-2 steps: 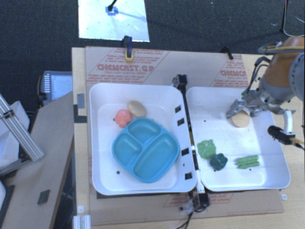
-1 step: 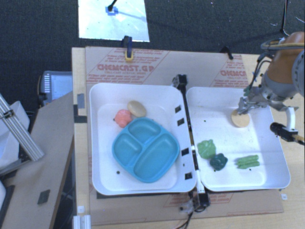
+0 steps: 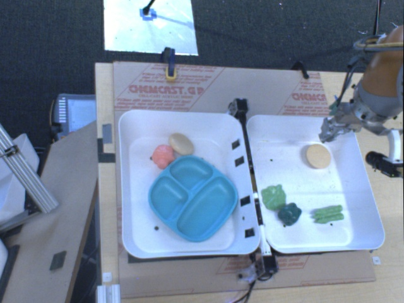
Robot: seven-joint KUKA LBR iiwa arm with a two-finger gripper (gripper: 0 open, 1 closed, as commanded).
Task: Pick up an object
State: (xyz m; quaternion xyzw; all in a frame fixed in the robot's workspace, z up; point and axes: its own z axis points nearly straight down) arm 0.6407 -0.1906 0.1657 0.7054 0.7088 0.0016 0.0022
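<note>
In the right bin [image 3: 360, 188] lie a round tan piece [image 3: 317, 156], a light green lump [image 3: 273, 196], a dark teal lump [image 3: 290, 214] and a green bean-like piece [image 3: 328, 214]. My gripper [image 3: 329, 133] hangs over the bin's far right part, just above and behind the tan piece, with nothing visibly held. In the left bin [image 3: 136, 169] a blue divided plate [image 3: 192, 197] sits beside a pink lump [image 3: 163, 156] and a tan oval [image 3: 182, 144].
A black divider with clips [image 3: 245, 169] runs between the two bins. Both bins rest on a cardboard sheet [image 3: 208, 84]. A silver panel [image 3: 149, 17] lies at the back, and metal framing [image 3: 25, 175] stands at the left.
</note>
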